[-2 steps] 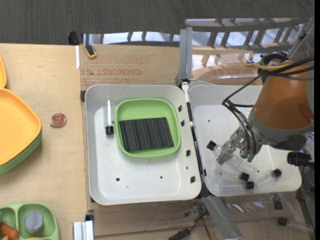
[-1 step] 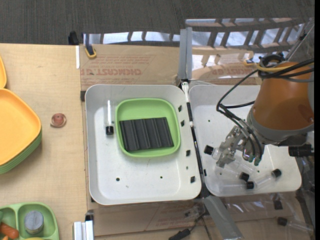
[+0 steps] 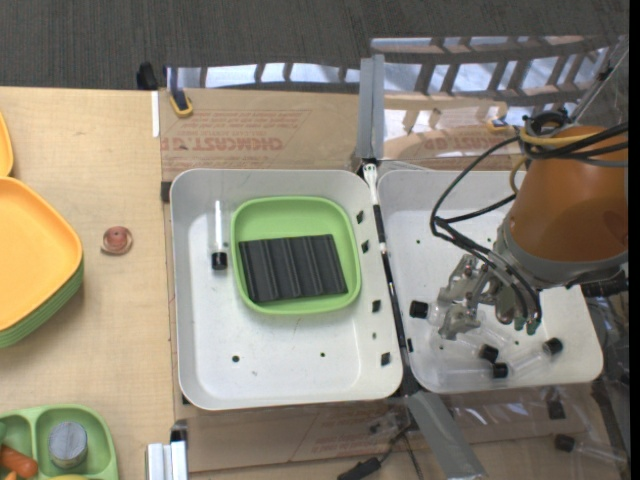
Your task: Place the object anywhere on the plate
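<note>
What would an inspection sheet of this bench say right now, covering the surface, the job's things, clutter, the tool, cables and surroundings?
Surface: two white bins, left bin and right bin, on a wooden bench.
Job's things: green plate in the left bin bears a dark ribbed slab; white marker lies beside the plate.
Clutter: nothing seen in the right bin.
Tool: the tool hangs low over the right bin.
Cables: black cables loop beside the orange band.
Surroundings: stacked orange plates left; cardboard behind.

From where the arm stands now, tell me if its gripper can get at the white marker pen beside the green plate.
Probably yes: the white marker pen lies uncovered on the left bin's floor, beside the green plate; the gripper hangs over the right bin.
</note>
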`<move>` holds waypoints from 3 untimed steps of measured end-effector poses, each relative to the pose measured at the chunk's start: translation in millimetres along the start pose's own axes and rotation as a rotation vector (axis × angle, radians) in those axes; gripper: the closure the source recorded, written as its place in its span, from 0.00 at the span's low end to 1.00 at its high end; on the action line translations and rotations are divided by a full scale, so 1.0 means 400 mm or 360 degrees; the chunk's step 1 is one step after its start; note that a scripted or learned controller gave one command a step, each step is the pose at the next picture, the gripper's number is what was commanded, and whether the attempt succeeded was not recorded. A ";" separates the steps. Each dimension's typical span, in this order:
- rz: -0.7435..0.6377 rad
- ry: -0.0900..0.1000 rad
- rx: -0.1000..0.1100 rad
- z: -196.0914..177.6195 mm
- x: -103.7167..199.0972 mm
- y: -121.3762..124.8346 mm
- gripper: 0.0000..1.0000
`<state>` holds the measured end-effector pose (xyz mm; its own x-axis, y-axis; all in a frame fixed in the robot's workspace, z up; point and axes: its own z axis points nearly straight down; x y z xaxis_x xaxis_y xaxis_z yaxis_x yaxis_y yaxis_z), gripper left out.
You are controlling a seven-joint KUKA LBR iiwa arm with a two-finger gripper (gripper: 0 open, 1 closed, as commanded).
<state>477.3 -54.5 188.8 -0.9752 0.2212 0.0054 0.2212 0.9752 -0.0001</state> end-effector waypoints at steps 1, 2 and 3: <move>-0.0383 -0.0004 -0.0001 -0.002 -0.006 -0.022 1.00; -0.0564 -0.0008 -0.0001 0.084 -0.052 -0.134 1.00; -0.0565 -0.0008 -0.0001 0.084 -0.052 -0.134 0.00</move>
<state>485.7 -111.3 155.1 -0.9913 -0.1313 0.0002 -0.1313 0.9913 0.0016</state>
